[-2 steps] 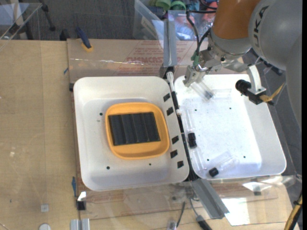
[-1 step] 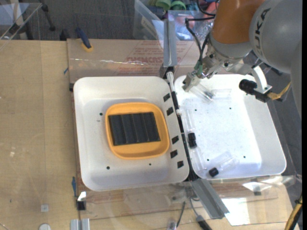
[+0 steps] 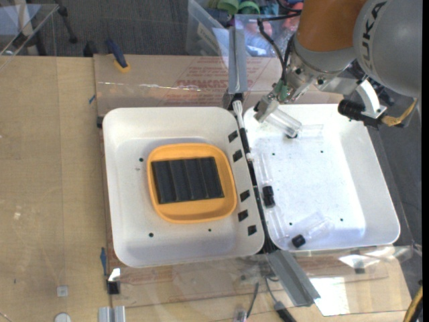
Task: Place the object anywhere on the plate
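Observation:
An orange plate [image 3: 192, 182] with a dark ribbed centre lies in the left bin [image 3: 124, 240]. A small clear plastic object with a black cap [image 3: 310, 228] lies near the front of the right bin [image 3: 362, 180]. My gripper [image 3: 276, 122] hangs over the back left corner of the right bin, far from the clear object and to the right of the plate. Its fingers stand apart, open, and I see nothing between them.
A divider with black clips [image 3: 242, 180] runs between the two bins. A clear tub of colourful toys [image 3: 248, 5] stands behind the bins. The grey arm with its orange band [image 3: 335, 12] covers the back right.

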### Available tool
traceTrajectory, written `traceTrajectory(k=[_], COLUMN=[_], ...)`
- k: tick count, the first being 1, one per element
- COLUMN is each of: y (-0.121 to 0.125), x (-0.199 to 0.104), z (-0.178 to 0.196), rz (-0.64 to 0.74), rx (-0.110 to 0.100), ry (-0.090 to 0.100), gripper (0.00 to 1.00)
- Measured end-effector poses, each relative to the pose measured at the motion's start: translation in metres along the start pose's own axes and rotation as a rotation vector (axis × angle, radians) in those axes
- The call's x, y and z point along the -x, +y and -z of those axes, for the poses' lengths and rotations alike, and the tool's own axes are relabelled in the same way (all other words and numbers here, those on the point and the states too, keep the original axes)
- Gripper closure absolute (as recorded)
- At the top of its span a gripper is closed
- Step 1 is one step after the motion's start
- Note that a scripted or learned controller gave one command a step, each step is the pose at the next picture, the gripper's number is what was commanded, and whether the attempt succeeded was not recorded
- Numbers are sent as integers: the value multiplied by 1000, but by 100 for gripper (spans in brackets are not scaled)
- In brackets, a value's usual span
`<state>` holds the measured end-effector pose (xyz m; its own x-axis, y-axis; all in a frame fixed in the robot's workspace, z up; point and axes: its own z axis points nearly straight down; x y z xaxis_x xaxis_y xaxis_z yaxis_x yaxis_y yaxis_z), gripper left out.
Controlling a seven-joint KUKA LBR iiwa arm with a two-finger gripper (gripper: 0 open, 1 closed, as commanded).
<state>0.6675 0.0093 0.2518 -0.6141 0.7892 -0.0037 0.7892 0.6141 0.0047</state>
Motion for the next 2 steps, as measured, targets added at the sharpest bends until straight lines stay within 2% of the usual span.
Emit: traceTrajectory(k=[1,2], y=[-4,-1], x=[4,-6], z=[12,27], rz=[174,306], rx=[1,2], ry=[-1,-1], gripper=[100,100])
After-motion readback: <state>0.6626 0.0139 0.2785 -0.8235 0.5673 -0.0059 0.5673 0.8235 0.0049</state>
